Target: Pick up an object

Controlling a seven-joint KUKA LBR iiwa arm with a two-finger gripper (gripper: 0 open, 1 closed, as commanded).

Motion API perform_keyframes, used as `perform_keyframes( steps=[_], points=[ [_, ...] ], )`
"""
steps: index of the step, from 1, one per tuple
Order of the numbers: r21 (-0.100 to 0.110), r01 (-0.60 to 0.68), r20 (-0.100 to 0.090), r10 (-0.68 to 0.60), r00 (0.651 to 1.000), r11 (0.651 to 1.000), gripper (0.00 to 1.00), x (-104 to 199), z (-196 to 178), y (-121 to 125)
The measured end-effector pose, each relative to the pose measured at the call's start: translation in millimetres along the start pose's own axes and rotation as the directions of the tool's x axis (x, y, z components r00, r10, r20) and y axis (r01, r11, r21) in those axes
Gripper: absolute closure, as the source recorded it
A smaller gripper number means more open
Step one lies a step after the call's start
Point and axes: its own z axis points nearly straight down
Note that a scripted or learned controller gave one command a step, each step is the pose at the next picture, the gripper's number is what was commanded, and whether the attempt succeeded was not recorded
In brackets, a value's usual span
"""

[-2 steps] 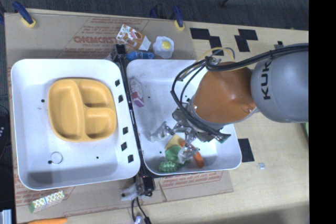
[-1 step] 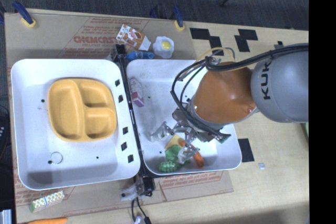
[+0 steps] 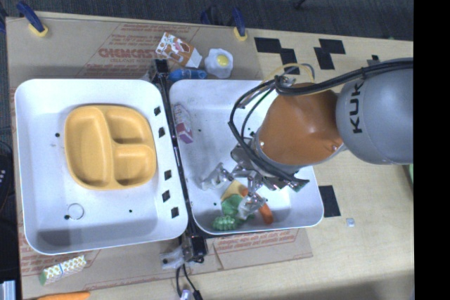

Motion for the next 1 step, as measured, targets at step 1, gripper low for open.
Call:
perform_keyframes(
  steps=[1],
  points=[
    [0.000, 0.000, 0.000, 0.000, 1.000, 1.000, 0.00, 0.0, 0.0, 0.0]
  ],
)
